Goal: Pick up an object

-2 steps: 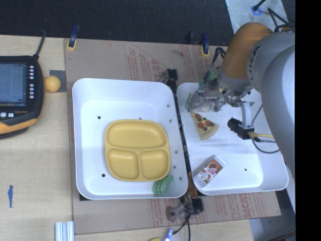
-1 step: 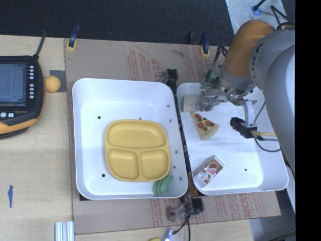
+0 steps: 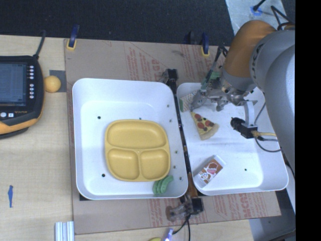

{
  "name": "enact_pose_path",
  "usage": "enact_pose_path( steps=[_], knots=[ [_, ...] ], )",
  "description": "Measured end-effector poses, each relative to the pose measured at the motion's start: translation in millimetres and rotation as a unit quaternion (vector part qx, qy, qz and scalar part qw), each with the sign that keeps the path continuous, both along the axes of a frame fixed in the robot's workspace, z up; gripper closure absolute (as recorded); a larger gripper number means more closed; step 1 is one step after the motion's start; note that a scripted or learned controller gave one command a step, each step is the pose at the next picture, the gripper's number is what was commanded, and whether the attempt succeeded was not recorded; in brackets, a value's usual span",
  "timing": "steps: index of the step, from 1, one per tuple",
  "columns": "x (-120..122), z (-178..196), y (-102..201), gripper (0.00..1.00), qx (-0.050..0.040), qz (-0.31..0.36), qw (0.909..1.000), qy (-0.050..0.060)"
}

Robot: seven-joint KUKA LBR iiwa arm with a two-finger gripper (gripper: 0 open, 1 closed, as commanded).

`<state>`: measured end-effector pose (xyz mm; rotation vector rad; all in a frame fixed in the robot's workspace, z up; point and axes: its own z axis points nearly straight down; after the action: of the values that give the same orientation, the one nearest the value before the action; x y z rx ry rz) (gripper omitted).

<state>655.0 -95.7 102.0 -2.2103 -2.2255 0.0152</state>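
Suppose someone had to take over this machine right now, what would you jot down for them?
Pincer: low at the far left corner of the right bin; whether it is open or shut cannot be told, and nothing shows in its grip.
Right bin: pizza slice toy just in front of the pincer, small printed packet near the front.
Left bin: yellow divided tray in the middle, green toy at the tray's front right corner.
Done: nothing lifted yet.
Left: grasp and raise one object; the pizza slice toy is nearest.
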Motion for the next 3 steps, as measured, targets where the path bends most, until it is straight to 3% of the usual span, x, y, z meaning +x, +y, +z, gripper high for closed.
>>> enact_pose_path(
  steps=[1, 2, 3],
  knots=[
    [2.0, 91.1, 22.3, 0.00, 0.0021, -0.002, 1.0000, -0.005],
    [-53.3, 89.6, 37.1, 0.00, 0.0013, -0.002, 1.0000, -0.003],
    [-63.5, -6.6, -8.8, 0.00, 0.0011, -0.002, 1.0000, -0.002]
  ],
)
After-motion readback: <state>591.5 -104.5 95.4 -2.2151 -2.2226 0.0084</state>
